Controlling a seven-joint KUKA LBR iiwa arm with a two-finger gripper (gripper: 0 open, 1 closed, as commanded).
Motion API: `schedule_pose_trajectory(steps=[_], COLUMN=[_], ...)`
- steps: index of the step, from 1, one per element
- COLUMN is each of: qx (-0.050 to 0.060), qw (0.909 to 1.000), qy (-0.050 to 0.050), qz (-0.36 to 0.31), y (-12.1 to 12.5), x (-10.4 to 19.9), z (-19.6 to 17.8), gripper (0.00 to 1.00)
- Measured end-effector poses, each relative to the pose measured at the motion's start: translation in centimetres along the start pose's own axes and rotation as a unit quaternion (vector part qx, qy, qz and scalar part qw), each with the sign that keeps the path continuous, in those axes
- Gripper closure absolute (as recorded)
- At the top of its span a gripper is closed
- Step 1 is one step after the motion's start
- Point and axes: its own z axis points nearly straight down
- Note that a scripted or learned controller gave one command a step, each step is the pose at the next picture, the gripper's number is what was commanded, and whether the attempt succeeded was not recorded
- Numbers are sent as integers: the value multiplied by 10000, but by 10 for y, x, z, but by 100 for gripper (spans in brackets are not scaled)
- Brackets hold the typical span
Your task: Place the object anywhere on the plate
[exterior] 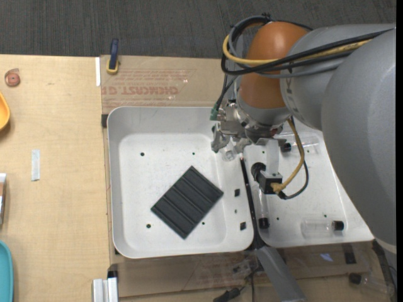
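The plate point(187, 202) is a dark ridged rectangle lying at a slant on the floor of the left bin point(126, 168). A clear, tube-like object point(315, 229) with a dark end lies in the front right of the right bin point(327, 187). My gripper point(225, 146) hangs under the orange wrist band point(271, 61), over the divide between the two bins near their back edge. It is above and to the right of the plate and well apart from the clear object. I see nothing held below it.
Cables loop around the wrist and down over the right bin, ending at a small black part point(264, 182). The grey arm point(359, 106) covers the right bin's far side. A cardboard sheet point(148, 83) lies behind the bins, and a wooden table point(50, 168) stands to the left.
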Motion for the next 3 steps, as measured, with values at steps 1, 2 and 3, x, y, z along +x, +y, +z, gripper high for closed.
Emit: schedule_pose_trajectory(steps=[1, 2, 3], qx=[-22, -34, -40], qw=[9809, 9389, 8868], qy=[-1, -9, -14], qz=[-1946, -3441, -4620], y=[37, 70, 68], x=[41, 116, 128], z=[3, -99, -130], gripper=[100, 100, 100])
